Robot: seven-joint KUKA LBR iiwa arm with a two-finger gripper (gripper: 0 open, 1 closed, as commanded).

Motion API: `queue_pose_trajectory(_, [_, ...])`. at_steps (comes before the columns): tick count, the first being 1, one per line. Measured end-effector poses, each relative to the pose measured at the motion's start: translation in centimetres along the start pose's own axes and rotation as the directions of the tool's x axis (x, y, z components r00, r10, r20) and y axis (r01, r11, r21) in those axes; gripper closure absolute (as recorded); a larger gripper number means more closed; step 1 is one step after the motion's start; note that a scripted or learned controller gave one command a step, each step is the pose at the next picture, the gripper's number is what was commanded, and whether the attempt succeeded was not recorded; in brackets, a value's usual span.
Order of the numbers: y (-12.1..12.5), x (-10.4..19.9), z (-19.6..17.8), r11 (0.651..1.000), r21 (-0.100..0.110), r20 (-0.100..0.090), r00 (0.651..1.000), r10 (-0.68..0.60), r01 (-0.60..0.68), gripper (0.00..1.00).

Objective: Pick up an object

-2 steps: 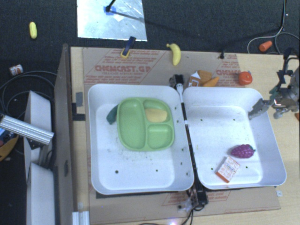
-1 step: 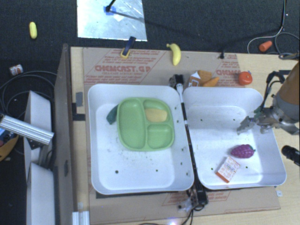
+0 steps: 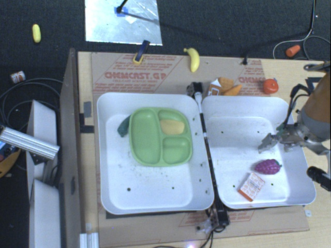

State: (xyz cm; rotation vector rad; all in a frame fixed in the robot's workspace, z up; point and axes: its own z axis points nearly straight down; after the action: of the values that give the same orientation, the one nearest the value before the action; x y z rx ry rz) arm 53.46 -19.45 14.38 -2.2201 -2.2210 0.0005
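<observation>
A grey two-finger gripper [image 3: 269, 142], jaws apparently open and empty, hovers in the right white plastic bin [image 3: 227, 112] just above a purple grape cluster [image 3: 267, 166]; it should centre over the cluster before closing.

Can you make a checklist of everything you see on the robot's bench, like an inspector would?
Surface: two white bins, left bin and right bin, on a brown board.
Job's things: purple grapes and a small red packet in the right bin.
Clutter: green divided plate holding a yellow piece in the left bin; banana on the board.
Grippers: tool above the right bin, near the grapes.
Cables: black cables at left.
Surroundings: dark floor.
</observation>
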Motion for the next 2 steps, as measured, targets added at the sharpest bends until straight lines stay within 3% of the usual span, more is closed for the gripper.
queue_pose_trajectory(1, [-3.3, 1.7, 5.9, 1.0, 0.004, -0.002, 1.0, 0.0, 0.0, 0.0])
queue_pose_trajectory(2, [-2.9, 1.5, 4.5, 1.0, -0.005, 0.002, 1.0, -0.001, 0.001, 1.0])
